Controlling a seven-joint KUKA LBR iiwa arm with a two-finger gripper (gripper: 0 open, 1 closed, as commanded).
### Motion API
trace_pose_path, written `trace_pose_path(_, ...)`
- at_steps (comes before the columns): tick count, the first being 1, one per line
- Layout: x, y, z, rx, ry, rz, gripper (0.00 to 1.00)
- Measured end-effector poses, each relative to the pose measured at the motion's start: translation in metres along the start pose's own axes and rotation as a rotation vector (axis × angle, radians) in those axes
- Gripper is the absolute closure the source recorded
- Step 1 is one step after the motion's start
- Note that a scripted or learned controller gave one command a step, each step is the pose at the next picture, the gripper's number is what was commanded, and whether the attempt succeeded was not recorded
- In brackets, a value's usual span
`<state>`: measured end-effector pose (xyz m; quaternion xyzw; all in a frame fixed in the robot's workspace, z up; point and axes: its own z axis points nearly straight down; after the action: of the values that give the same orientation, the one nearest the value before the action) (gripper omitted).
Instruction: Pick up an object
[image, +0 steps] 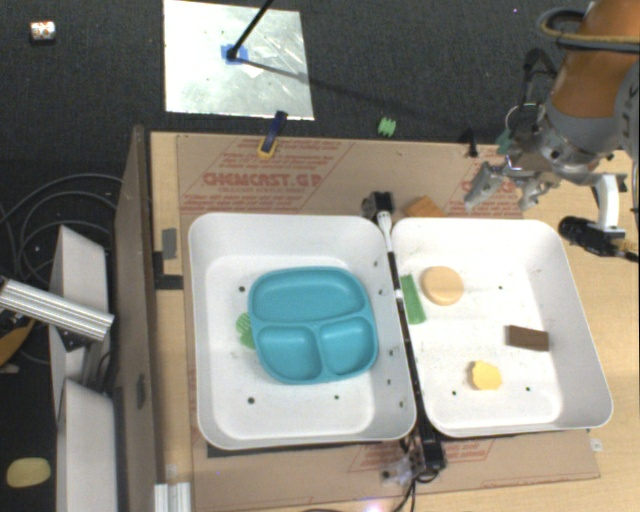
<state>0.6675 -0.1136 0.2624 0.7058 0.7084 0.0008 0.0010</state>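
Observation:
My gripper (506, 190) hangs above the far edge of the right bin (560, 300), fingers spread open, nothing between them. In that bin lie a round tan disc (441, 284) near the far left, a brown block (526, 337) at the right, a small yellow piece (486, 376) toward the front, and a green strip (411, 298) along the left wall. The left bin (215, 300) holds a blue divided tray (312, 322), with a small green item (243, 326) peeking out at its left edge.
The grey arm with its orange band (590, 70) enters from the top right. An orange-brown block (424, 207) sits on the cardboard just behind the right bin. A black clip (380, 205) is at the bins' shared far corner. Cables lie at the left.

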Motion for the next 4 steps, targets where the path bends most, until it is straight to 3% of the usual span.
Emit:
trace_pose_path(1,0.014,-0.043,0.132,0.014,0.003,0.002,0.0)
trace_pose_path(2,-0.048,-0.044,0.174,-0.007,0.004,0.007,0.0)
trace_pose_path(3,-0.07,-0.097,0.17,-0.017,-0.002,0.006,0.0)
trace_pose_path(4,-0.057,-0.036,0.078,-0.014,-0.004,-0.005,0.0)
